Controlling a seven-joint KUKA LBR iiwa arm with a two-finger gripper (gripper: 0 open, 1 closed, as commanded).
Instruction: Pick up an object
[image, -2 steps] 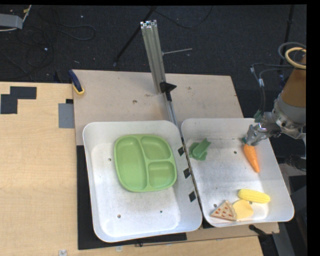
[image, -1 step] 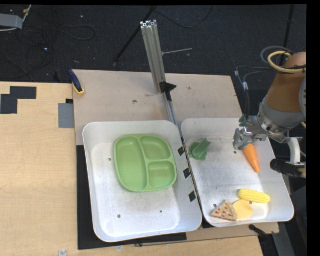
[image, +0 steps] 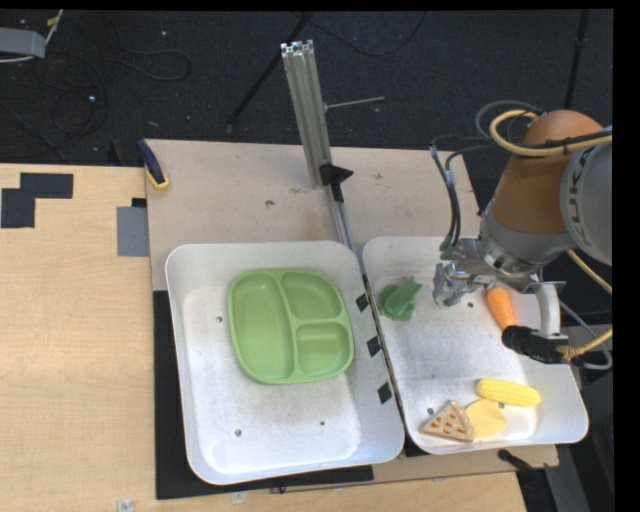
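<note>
Gripper (image: 452, 287) low over right bin (image: 450, 345), jaws' state impossible to tell. Green toy (image: 401, 298) just beside, toward divider; nothing seen held. Risk: closing wide, nudging toy against bin wall. Nearby: carrot (image: 500, 306), corn (image: 508, 392), pizza slice (image: 449, 423); green plate (image: 291, 326) in left bin (image: 200, 420).

We see our arm (image: 545, 195) as a bulky rounded body, orange over its domed upper part and grey below, with a paler grey casing at its right side. Above the right bin (image: 440, 440), yellow and black cables loop over the orange dome, and a thin dark cable runs down its left flank. At the bottom sits our gripper (image: 452, 284), a cluster of bare silvery metal parts.
</note>
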